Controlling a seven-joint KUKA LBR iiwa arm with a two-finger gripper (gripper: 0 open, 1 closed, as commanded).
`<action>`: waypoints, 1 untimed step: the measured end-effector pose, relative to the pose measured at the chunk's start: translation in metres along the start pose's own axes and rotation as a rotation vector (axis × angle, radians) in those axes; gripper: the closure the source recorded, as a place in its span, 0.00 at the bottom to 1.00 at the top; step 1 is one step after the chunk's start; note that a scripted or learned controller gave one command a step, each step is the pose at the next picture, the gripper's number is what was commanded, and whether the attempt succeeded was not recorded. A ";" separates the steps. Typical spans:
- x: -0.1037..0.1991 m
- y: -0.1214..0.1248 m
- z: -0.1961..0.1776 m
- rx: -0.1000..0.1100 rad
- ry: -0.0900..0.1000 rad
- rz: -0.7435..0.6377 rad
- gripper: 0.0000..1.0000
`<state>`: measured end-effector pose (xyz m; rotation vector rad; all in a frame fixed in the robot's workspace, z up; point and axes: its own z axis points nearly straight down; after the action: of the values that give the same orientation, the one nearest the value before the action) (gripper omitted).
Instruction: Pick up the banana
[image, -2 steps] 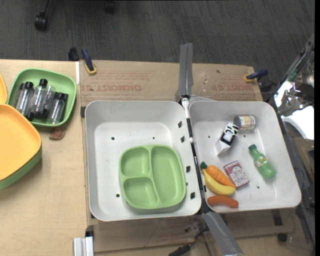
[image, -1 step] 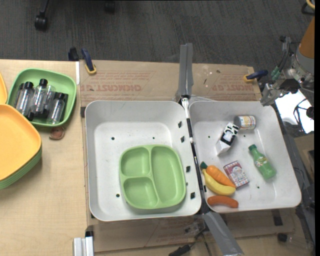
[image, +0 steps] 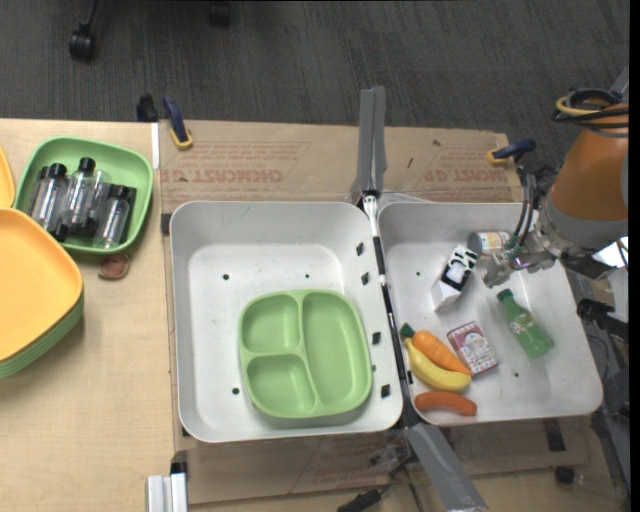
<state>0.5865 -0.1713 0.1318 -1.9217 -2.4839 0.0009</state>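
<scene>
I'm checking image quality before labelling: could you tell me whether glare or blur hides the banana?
Camera view: even, soft lighting with faint shadows; the banana is sharp and glare-free in the right bin; the hand looks slightly soft and cluttered.

The banana (image: 436, 368) is yellow, small and curved. It lies flat in the right bin (image: 560, 395), close to the bin's left wall, touching the carrot (image: 438, 349) above it, with an orange sausage-shaped piece (image: 445, 403) just below it.
</scene>
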 end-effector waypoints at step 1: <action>-0.002 0.053 -0.106 -0.002 -0.002 -0.069 1.00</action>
<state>0.6386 -0.1599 0.2379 -1.8372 -2.5507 0.0002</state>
